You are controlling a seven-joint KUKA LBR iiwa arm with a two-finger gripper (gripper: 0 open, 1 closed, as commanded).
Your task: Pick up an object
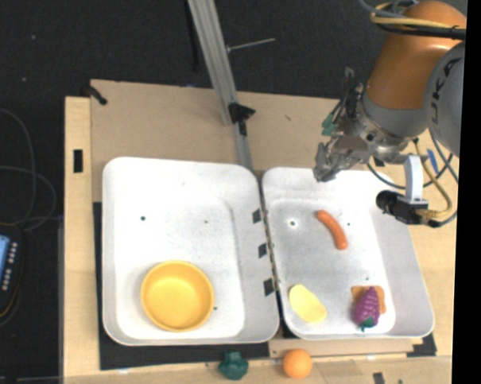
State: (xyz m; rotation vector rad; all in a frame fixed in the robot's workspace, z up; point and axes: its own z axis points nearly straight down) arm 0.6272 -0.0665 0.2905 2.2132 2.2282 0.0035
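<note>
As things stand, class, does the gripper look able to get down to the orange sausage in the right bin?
Probably yes. The gripper hangs over the right bin's far edge, and the orange sausage lies alone on bare floor, with nothing between them.

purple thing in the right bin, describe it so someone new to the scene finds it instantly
Start at the right bin, the one under the arm. Follow it to its near right corner: the purple grape bunch lies there, partly on top of a small orange piece. It is the bin's only purple, knobbly item; the pale yellow piece to its left is smooth, and the orange sausage lies farther back.
</note>
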